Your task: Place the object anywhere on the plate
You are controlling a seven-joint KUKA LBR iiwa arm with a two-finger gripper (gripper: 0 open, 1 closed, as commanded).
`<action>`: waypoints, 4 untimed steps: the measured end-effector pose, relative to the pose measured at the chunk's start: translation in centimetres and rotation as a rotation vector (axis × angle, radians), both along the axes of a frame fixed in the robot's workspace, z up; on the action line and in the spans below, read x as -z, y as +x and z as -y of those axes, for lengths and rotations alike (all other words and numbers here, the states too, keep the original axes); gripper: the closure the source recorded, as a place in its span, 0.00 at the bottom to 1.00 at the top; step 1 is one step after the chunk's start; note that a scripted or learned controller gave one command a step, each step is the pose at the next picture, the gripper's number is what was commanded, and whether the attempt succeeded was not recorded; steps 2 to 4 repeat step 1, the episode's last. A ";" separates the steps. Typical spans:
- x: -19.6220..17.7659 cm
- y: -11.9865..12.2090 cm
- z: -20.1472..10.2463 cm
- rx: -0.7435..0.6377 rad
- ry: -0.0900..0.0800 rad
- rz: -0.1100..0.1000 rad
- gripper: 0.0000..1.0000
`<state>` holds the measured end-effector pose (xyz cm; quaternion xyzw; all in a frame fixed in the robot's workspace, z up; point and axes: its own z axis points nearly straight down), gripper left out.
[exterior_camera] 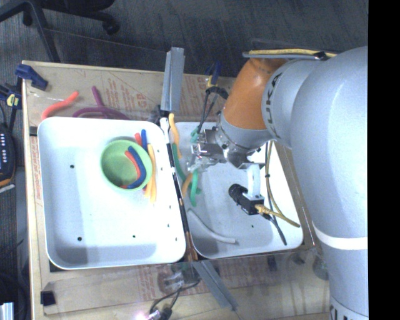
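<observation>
Robotics lab: plywood bench (94, 81), 2 white bins (56, 206), clamps (31, 76), loose cables (94, 112), office-chair base (81, 15).

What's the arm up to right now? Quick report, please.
Gripper over right bin, near green strip. Green plate in left bin, strips already on it.

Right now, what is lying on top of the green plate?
On the green plate lie bent sticks: a red one and a blue one. A yellow one runs along its edge. The plate surface under them is hidden.

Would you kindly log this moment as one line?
claw: over right bin | plate: left bin | placement: not done
</observation>
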<state>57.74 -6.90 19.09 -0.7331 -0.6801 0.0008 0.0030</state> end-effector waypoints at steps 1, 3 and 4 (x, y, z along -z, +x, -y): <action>0.0 0.0 0.0 0.000 0.000 0.000 0.00; 0.0 0.0 0.0 0.000 0.000 0.000 0.00; 0.0 0.0 0.0 0.000 0.000 0.000 0.00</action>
